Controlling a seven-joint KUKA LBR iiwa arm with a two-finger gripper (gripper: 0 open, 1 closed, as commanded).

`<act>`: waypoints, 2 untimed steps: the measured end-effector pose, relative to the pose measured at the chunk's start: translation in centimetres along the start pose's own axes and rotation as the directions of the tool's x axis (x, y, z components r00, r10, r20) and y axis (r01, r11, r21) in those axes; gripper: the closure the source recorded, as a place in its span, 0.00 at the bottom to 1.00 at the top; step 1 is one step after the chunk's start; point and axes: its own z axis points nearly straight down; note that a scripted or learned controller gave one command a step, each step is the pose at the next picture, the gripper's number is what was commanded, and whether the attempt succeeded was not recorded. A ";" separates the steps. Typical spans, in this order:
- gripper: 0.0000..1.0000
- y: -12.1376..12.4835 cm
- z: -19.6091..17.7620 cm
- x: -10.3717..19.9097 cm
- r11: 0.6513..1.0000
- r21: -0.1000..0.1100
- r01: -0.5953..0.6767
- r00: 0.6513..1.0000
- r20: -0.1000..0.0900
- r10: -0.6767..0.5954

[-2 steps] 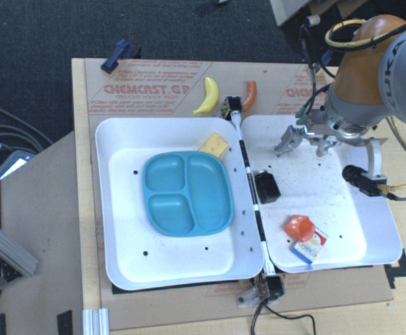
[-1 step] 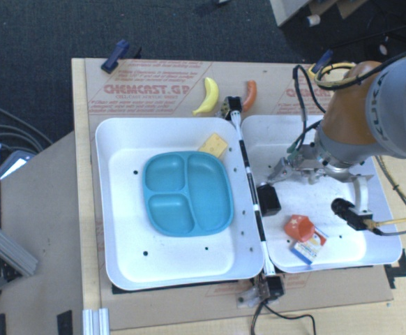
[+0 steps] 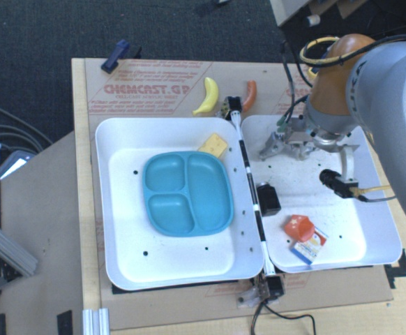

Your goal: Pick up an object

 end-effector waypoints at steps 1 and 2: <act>0.00 0.4 0.0 -6.2 1.000 -0.002 -0.001 1.000 0.002 0.001; 1.00 0.5 -1.1 -6.2 1.000 -0.004 0.001 1.000 0.003 -0.001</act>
